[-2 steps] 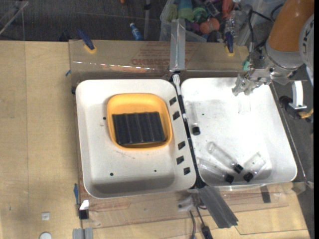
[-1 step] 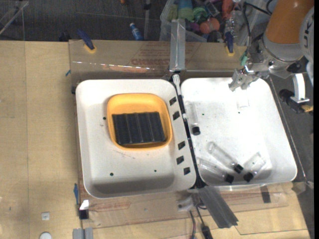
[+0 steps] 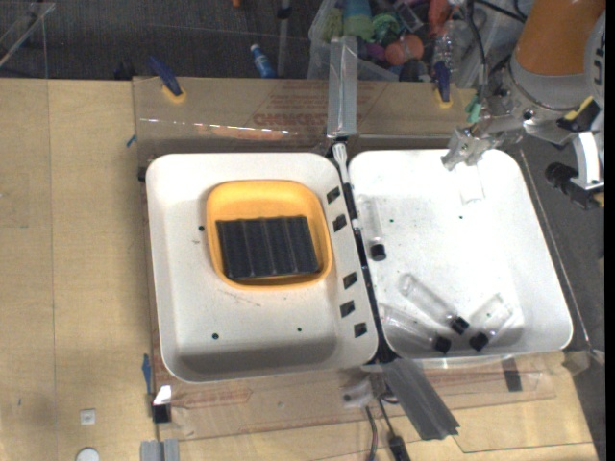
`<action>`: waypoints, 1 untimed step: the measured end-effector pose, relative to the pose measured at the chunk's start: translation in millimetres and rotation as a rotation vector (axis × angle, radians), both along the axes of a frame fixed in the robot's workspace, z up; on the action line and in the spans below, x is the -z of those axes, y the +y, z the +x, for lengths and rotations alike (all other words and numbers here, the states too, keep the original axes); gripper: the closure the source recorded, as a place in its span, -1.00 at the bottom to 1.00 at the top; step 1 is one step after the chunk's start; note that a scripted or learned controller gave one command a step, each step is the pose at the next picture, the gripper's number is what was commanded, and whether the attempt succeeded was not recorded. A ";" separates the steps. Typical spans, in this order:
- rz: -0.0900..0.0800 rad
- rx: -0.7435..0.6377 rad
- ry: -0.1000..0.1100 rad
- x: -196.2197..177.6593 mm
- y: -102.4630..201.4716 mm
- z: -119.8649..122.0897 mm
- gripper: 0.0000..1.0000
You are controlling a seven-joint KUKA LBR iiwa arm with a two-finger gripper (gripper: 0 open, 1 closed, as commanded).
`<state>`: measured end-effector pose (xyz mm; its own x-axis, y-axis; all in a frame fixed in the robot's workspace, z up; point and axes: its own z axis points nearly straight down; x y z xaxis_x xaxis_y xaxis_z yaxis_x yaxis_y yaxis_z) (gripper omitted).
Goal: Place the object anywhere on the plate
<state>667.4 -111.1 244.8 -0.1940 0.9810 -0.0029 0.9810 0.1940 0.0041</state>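
Note:
A yellow-orange plate [image 3: 219,209] sits in the left bin [image 3: 183,315]. A black ribbed rectangular pad [image 3: 267,246] lies flat on it. In the right bin [image 3: 500,219] are several clear tubes with black caps: one [image 3: 369,229] close to the divider, and others [image 3: 428,303] clustered at the front, including one [image 3: 490,317] near the front right corner. My gripper [image 3: 465,148] hangs over the back edge of the right bin, well away from the tubes and the plate. I see nothing between its fingers.
A row of black clips [image 3: 344,257] lines the divider between the bins. A box of colourful toys [image 3: 404,12] stands behind the bench. Blue clamps [image 3: 171,86] hold the back rail.

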 end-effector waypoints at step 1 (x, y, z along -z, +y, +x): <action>0.001 0.010 0.001 -28.8 -2.7 0.3 1.00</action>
<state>667.7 -113.8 273.6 -0.1841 0.9829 -0.0014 0.9829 0.1841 0.0035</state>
